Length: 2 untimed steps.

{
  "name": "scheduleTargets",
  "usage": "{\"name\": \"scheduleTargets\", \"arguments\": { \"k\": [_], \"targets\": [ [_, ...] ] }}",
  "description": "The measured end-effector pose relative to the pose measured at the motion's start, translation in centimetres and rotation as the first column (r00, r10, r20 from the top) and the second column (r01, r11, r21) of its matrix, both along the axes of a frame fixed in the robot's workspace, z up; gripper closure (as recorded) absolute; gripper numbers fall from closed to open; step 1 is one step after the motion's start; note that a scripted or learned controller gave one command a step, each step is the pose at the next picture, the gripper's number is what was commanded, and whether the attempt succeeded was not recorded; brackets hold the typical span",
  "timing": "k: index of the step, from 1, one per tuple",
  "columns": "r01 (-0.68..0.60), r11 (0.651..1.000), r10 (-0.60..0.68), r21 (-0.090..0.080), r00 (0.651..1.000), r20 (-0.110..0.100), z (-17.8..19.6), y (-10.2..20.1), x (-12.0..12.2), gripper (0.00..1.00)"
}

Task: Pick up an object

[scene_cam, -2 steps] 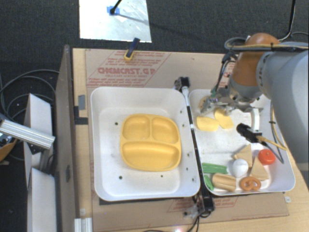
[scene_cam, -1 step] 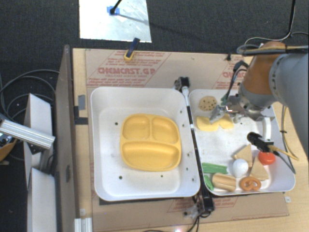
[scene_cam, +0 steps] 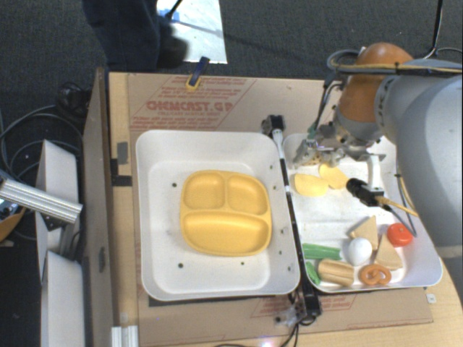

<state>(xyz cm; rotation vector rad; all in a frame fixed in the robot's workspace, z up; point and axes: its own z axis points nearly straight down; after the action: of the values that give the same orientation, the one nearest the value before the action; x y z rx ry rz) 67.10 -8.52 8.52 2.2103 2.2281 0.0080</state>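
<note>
step: reach, nothing gripped | fingers (scene_cam: 325,154) state cannot be told | yellow slices (scene_cam: 318,182) lie just below | next: descent required

2 white bins (scene_cam: 155,215) (scene_cam: 427,266), 1 yellow divided plate (scene_cam: 224,213), about 10 toy food pieces (scene_cam: 357,251).

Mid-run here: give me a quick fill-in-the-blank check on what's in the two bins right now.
1. The yellow divided plate lies in the ____ bin as the camera sees it.
2. The plate has ____ compartments.
3. The red tomato lies in the same bin as the ____ egg.
4. The gripper hovers over the ____ end of the right bin, near the pale yellow pieces.

Missing words: left; three; white; far
</note>
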Motion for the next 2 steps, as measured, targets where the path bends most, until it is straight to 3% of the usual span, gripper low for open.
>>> {"name": "scheduleTargets", "arguments": {
  "k": [1, 2],
  "targets": [
    [0.007, 1.000, -0.007, -0.002, 1.000, -0.006, -0.1, -0.5, -3.4, 0.00],
    [0.003, 1.000, -0.003, -0.002, 1.000, 0.000, 0.1, 0.0, 0.0, 0.00]
  ]
}}
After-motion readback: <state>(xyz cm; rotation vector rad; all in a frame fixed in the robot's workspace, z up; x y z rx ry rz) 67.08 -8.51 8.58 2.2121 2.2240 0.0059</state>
